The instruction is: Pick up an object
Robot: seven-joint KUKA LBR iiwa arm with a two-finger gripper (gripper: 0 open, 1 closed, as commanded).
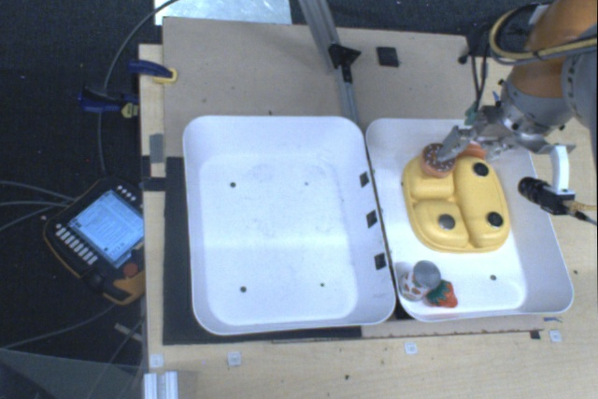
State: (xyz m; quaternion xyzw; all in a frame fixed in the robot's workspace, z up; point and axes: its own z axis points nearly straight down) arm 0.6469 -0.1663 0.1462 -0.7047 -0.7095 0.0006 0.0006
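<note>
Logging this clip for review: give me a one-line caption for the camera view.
Grey-and-orange arm's gripper poised at the far end of a large yellow moulded plastic toy in the right white bin; small round clutter at its near corner.

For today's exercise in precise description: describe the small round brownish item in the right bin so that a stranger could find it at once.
Start at the right bin, then the big yellow moulded block in it. At the block's upper left corner, just below the end effector, sits a small round brownish piece. It is far from the grey and orange-green bits at the bin's near corner.

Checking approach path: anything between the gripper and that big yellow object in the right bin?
Nothing visible. The gripper sits at the upper edge of the yellow object, beside a small brown round item at that object's top-left corner.
</note>
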